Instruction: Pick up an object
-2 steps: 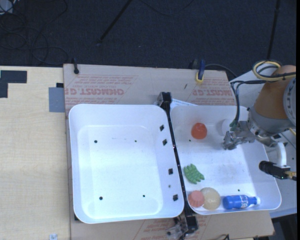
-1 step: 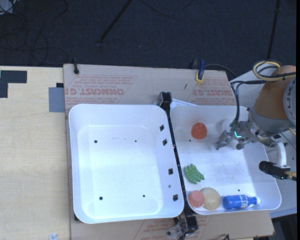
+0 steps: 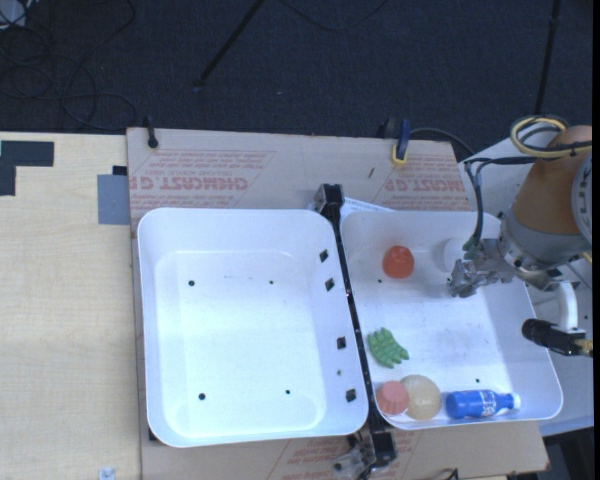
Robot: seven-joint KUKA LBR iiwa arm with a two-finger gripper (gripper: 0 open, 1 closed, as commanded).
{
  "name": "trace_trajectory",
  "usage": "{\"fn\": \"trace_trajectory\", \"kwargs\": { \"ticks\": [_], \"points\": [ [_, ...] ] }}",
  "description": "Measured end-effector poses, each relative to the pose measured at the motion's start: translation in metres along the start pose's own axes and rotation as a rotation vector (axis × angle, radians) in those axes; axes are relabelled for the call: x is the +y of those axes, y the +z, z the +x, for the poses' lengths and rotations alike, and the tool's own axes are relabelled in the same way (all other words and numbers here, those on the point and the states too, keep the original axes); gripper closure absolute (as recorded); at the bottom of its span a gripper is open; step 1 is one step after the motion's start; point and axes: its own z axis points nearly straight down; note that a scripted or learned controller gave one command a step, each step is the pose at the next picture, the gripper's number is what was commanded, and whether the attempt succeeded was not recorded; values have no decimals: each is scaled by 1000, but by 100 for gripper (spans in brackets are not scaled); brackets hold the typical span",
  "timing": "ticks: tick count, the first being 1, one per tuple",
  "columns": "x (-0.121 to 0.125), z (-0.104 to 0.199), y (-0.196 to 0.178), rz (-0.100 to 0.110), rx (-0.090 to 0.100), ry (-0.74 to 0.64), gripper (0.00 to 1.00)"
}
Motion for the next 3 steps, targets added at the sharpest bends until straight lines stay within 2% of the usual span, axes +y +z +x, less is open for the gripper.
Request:
{"fn": "trace_trajectory", "kwargs": {
  "ticks": [1,2,3],
  "points": [
    [1,5,-88,-12,-4,2,100],
    [27,1,16,2,0,-1,100],
    [28,0,10,-2,-2,-1,0]
  ]
}}
